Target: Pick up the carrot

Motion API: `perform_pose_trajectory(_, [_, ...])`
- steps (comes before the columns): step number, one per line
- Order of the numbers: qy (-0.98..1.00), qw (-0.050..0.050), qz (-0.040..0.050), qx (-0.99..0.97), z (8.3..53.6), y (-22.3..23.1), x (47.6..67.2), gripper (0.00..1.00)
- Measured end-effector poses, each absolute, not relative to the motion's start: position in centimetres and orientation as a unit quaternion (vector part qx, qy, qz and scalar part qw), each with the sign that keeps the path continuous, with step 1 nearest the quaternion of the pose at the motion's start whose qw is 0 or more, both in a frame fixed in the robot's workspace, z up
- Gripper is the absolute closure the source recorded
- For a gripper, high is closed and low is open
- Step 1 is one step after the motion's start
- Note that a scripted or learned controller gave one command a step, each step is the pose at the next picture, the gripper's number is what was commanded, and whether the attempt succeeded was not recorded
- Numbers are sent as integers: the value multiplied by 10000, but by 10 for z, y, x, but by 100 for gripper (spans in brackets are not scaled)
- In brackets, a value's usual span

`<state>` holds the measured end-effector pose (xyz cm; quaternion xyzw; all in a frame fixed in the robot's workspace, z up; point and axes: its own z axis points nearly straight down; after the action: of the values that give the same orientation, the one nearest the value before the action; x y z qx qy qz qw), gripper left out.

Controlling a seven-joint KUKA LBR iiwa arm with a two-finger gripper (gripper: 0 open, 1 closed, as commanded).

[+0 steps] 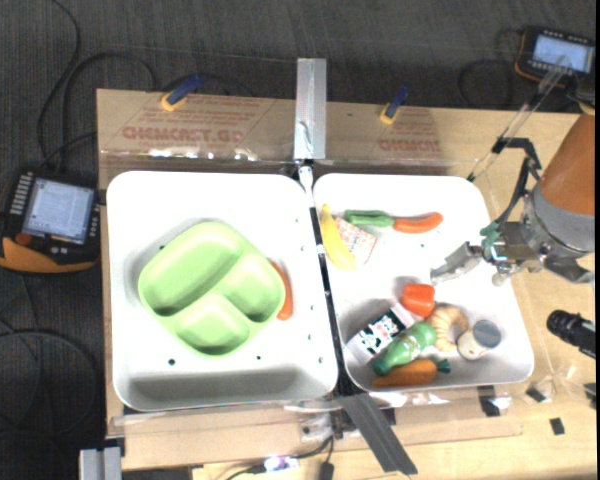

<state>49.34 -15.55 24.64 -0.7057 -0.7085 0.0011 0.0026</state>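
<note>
Dark carpet floor (180,28) (cables trailing) surrounds the wooden bench (460,133).

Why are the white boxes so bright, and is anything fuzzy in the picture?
In the camera view, light from above washes out the white bins, so their walls glare and lose detail; the green plate casts only a soft shadow; the carrot looks fairly sharp; the claw and the small toys by it look a bit blurry; the dark floor beyond the bench stays dim.

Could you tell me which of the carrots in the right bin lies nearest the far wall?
The carrot with green leaves lying along the far wall, beside the banana; the other carrot lies at the near wall.
</note>
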Motion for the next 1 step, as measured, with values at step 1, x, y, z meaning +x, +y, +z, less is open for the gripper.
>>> perform_pose_trajectory(1, [-7280, 24, 9, -6856, 137, -99, 527, 0])
